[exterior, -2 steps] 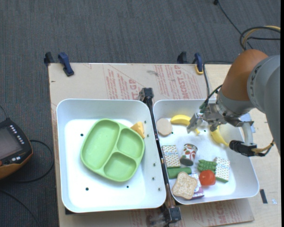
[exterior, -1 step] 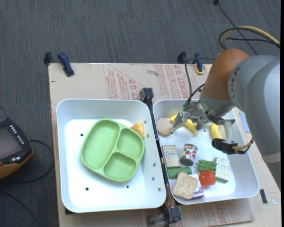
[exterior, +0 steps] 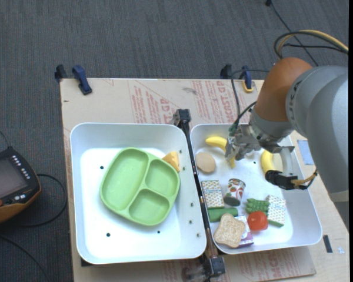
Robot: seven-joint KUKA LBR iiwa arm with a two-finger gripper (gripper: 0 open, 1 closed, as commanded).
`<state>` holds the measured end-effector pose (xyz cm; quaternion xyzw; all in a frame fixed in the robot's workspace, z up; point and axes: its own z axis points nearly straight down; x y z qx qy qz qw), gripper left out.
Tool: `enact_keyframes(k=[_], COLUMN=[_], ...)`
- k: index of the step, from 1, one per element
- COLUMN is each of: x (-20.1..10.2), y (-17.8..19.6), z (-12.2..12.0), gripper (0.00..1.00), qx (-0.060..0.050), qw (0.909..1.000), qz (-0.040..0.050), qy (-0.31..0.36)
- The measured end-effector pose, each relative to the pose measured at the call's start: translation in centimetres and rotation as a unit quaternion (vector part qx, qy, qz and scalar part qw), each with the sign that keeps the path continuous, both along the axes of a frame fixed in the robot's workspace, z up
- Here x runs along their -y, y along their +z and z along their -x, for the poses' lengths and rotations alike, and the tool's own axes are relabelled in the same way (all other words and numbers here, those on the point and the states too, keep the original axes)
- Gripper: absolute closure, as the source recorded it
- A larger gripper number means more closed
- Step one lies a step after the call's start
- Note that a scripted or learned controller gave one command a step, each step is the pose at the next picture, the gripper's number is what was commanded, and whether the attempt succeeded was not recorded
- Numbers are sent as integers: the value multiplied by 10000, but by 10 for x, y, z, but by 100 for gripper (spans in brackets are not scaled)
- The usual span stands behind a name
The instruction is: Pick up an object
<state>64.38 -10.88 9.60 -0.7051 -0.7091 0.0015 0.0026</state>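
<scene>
Gripper (exterior: 238, 148) hangs low over the upper part of the right bin (exterior: 303, 228), and we cannot tell how it is set or whether it holds anything, since the grey wrist and its cables cover it from above. Just left of it we see a yellow banana (exterior: 216, 141) and, below that, a pale egg-shaped piece (exterior: 205, 162). A second banana (exterior: 267, 163) lies right of it, partly under the arm (exterior: 306, 107). Lower in the frame we make out a small printed cup (exterior: 236, 188), a patterned packet (exterior: 211, 192), a green bean-like piece (exterior: 257, 205), a red tomato (exterior: 257, 221) and a slice of toast (exterior: 230, 230), packed close together; some touch. Another patterned packet (exterior: 277, 206) sits by the tomato. In the left bin (exterior: 88, 228) a green divided plate (exterior: 140, 186) lies with an orange wedge (exterior: 172, 159) at its upper right edge. At the far left of the frame a handheld control pendant (exterior: 9, 184) is cut off by the edge.
</scene>
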Motion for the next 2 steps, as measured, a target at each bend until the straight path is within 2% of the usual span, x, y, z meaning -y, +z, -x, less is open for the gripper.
enact_keyframes(k=[1,2], x=[-87,-154], y=[92,155], z=[-1,-1], gripper=[100,100], qx=[30,25], qw=[10000,10000], qz=[4,4], qy=[-9,-4])
